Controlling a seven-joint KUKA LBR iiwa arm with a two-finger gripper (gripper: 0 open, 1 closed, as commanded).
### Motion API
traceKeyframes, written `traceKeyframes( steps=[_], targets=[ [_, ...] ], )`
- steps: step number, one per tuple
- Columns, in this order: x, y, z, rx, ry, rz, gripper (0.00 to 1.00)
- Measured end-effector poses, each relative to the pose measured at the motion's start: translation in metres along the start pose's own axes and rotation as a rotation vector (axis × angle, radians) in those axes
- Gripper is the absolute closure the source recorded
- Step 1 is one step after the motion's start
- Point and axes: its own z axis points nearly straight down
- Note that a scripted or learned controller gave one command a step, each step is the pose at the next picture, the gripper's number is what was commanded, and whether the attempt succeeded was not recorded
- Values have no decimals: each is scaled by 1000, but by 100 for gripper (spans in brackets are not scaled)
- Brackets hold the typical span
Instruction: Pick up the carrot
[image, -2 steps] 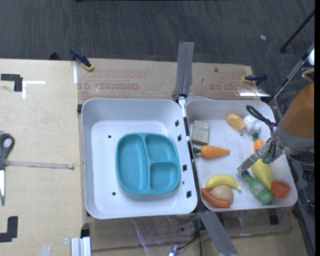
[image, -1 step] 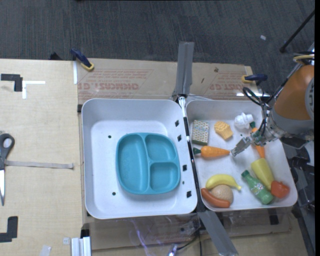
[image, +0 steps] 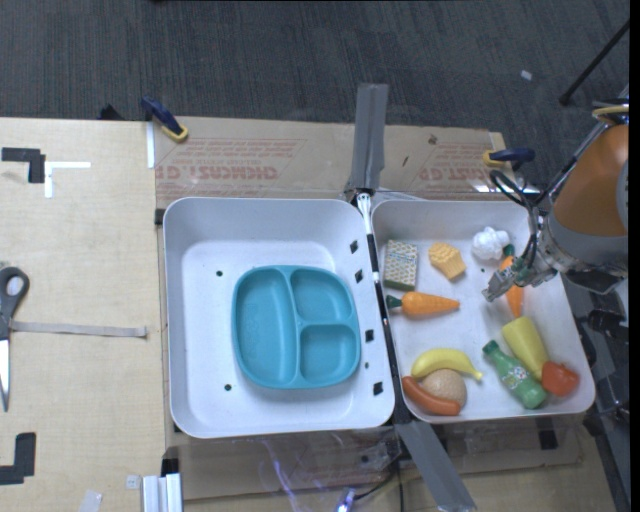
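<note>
I see the carrot (image: 428, 304) lying untouched at the left of the right bin (image: 575, 330), my tool (image: 507, 281) hovering to its right, grip unreadable, so the pick remains undone.

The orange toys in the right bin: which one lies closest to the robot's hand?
The small orange piece right below the hand, by the bin's right side. The carrot with green top lies further left, mid-bin.
</note>
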Motion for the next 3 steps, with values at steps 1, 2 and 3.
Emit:
traceKeyframes(
  steps=[1, 2, 3],
  targets=[
    [53, 29, -52, 1, -4, 269, 100],
    [-4, -24, 10, 4, -2, -83, 100],
    [34, -4, -46, 1, -4, 264, 100]
  ],
)
